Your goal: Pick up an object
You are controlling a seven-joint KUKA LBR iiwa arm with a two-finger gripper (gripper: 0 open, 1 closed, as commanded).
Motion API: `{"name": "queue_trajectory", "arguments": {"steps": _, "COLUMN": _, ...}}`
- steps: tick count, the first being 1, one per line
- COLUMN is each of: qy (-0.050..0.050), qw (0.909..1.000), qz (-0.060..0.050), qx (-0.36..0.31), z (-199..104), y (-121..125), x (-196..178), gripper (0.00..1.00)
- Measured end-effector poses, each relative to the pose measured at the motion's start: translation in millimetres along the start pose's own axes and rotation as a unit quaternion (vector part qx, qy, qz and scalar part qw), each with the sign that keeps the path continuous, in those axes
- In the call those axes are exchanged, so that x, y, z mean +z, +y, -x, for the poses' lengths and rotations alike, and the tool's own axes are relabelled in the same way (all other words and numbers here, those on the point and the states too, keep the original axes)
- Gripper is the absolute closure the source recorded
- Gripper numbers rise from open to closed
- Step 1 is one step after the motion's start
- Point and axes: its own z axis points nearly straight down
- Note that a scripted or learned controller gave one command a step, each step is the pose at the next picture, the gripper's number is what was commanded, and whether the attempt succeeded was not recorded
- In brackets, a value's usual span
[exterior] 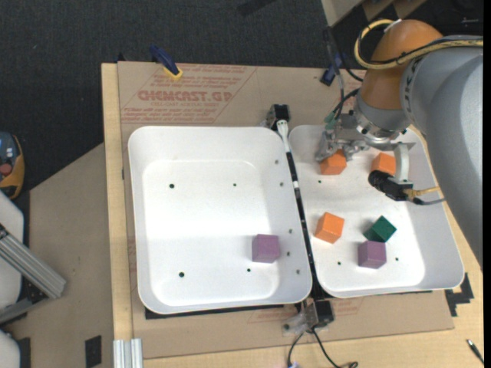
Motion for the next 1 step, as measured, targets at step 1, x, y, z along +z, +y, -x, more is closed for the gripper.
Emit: {"name": "queue_trajectory", "arguments": {"steps": 1, "qy": 0.002, "qw": 1.0, "qz": 0.002, "qx": -0.001, "z": -37.0, "y": -28.0, "x": -94.7, "gripper": 1.0}}
